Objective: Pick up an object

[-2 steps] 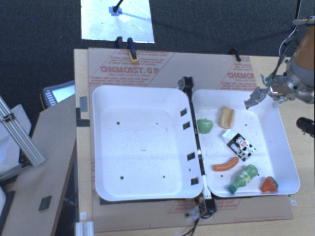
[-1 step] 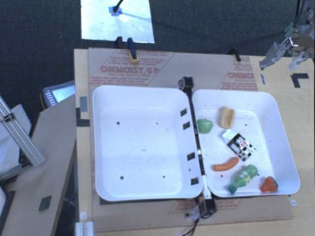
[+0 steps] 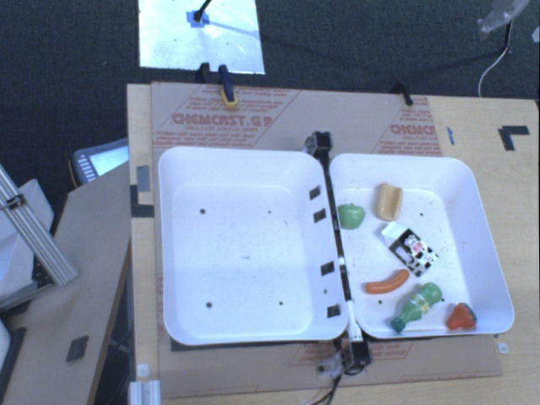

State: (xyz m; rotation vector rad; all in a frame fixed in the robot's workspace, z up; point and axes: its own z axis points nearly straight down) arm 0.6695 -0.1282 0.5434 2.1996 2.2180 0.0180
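Six small things lie in the right-hand shallow white bin (image 3: 481,218) — a green apple-like ball (image 3: 351,216) near the divider, a tan bread-shaped block (image 3: 388,201) beyond it, a black-and-white patterned card (image 3: 411,250), an orange sausage-shaped piece (image 3: 386,283), a green toy bottle (image 3: 417,306) and a red strawberry-like lump (image 3: 461,315) at the near edge. All look light, smooth plastic; the sausage seems easiest, pinched across its middle. The left white bin (image 3: 245,243) sits on a pale wooden bench (image 3: 139,125) over dark carpet (image 3: 67,57). The pincer's state — I cannot tell.

White bins (image 3: 245,163), a green apple (image 3: 351,216), tan bread (image 3: 388,201), an orange sausage (image 3: 386,283), a green bottle (image 3: 416,306) and a black-spotted white card (image 3: 412,251) are seen.
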